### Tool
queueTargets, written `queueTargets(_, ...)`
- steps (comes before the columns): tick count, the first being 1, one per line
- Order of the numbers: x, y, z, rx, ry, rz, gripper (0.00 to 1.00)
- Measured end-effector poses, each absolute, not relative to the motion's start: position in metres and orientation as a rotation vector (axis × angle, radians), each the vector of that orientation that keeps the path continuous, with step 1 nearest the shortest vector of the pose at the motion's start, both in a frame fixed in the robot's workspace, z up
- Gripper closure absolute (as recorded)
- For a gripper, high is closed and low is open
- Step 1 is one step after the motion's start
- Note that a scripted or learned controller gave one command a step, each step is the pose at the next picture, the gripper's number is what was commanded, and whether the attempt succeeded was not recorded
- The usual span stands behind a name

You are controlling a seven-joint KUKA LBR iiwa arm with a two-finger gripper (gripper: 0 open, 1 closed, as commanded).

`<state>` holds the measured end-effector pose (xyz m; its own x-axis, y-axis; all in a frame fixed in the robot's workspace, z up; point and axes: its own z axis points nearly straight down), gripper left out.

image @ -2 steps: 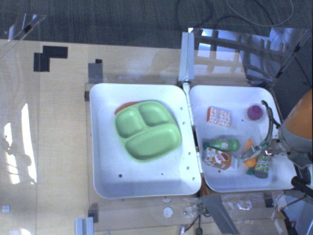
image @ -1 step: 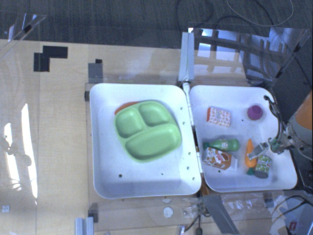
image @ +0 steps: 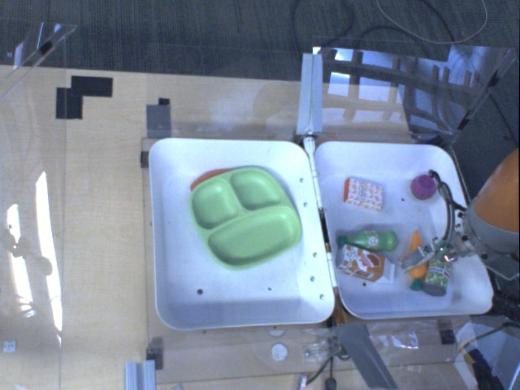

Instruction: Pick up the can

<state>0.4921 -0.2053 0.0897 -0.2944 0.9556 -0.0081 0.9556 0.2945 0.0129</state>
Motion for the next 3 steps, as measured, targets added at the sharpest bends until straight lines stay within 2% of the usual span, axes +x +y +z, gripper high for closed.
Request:
queueTargets(1,0.49,-0.206,0.166,1.782,2.575,0.005,0.0)
queueTargets(2,0.491,-0.205,0.091,1.822,2.546,0.007,0.0)
queueTargets(3,0.49,-0.206,0.153,1.463,2.767,0.003,0.0)
